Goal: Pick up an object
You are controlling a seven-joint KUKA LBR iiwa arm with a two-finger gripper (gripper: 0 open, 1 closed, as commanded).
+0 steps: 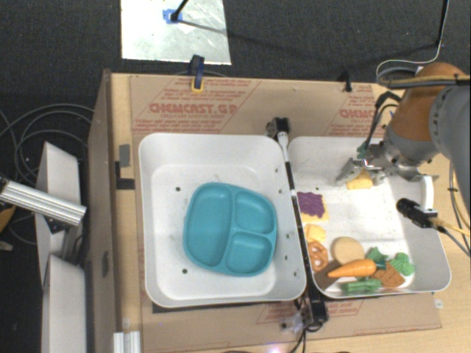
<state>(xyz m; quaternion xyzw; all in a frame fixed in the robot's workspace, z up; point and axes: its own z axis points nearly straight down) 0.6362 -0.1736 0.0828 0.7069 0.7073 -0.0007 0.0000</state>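
A: Where are we? The gripper (358, 172) is down in the right bin (346, 150), near its back, and a small yellow block (360, 183) sits just under it.

B: It looks like a wedge of toy cheese, pale yellow and flat-sided. We cannot tell whether the gripper is spread or closed; the wrist hides that. So we won't say we hold it.

A: Agreed. How would it handle?

B: We judge it light, stiff, probably smooth plastic, so a bit slippery. We'd take it across its two flat sides, low on the body, not on a corner where it could squirt out.

A: And the other pieces?

B: They lie toward the front of the same bin: a purple piece (311, 204) near the divider, a carrot (352, 269), a round tan bun (347, 250), a pretzel (317, 254) and green bits (401, 262). All are well apart from the block, so nothing crowds it.

A: The left bin (165, 153) holds a blue divided plate (229, 229). That stays out of our way.
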